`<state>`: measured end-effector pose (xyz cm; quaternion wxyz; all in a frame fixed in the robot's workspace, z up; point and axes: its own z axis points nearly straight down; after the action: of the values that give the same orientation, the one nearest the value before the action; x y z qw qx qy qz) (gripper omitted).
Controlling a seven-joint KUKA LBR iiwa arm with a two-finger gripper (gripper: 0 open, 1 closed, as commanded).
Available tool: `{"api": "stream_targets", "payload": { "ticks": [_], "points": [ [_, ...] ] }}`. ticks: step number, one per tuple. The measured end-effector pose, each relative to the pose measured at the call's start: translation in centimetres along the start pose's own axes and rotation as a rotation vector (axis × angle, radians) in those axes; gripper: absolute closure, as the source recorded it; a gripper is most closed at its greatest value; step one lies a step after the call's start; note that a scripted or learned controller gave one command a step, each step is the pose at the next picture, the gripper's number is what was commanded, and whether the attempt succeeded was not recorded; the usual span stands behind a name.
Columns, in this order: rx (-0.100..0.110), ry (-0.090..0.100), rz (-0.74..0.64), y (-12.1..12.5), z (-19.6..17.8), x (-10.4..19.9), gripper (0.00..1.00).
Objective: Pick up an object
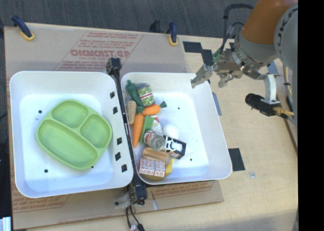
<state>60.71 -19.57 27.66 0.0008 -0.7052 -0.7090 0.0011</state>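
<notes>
Tool (208,74) spread, nothing held, above right white bin's rim (215,104); crowded toy food pile (152,133) risks slipped grasp.

Green divided plate (74,133) in left bin (20,85)

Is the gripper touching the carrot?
Apart. The camera view shows the gripper over the right bin's upper right corner, with bare white floor between it and the carrot, which lies in the pile by the divider.
</notes>
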Motion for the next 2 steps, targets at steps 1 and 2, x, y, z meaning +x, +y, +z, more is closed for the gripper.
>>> {"api": "stream_targets", "payload": {
  "ticks": [1,2],
  "points": [
    [0.0,-0.001,-0.001,-6.3,13.0,1.5,0.0],
    [0.0,0.0,-0.001,-11.5,16.6,-1.5,0.0]
  ]
}}
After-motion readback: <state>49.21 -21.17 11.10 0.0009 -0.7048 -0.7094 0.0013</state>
